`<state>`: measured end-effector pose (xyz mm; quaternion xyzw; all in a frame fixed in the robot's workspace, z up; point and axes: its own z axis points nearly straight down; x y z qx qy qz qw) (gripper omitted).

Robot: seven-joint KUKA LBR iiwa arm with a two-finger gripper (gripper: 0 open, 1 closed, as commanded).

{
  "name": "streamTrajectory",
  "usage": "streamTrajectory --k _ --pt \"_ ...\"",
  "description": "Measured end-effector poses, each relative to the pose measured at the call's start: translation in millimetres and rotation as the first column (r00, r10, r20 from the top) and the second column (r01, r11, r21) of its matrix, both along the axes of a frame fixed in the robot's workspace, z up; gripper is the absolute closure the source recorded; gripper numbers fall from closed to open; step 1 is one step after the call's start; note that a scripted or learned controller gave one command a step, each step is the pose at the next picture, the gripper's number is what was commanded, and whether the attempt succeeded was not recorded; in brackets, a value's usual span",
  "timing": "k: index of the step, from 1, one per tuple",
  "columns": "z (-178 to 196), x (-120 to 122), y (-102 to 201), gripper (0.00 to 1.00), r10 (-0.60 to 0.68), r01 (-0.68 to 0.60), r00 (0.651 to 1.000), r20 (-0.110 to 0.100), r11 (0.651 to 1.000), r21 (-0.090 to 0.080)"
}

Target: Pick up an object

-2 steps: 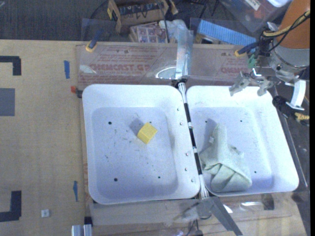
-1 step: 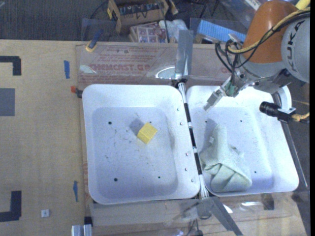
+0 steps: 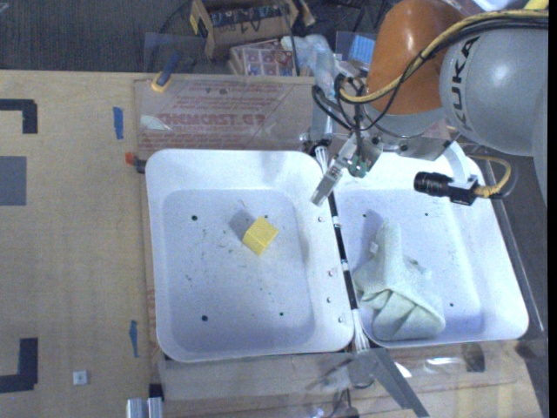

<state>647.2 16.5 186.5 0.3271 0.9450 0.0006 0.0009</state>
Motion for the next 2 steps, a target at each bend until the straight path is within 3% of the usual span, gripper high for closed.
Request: streamTrajectory --k 1,2 --pt "-62 -22 77 0.0 0.297 -0.297 0.955 0.02 0.955 -0.005" --pt "0 -22 70 0.0 0.201 -0.201 0.98 0.005 0.98 -0.001"
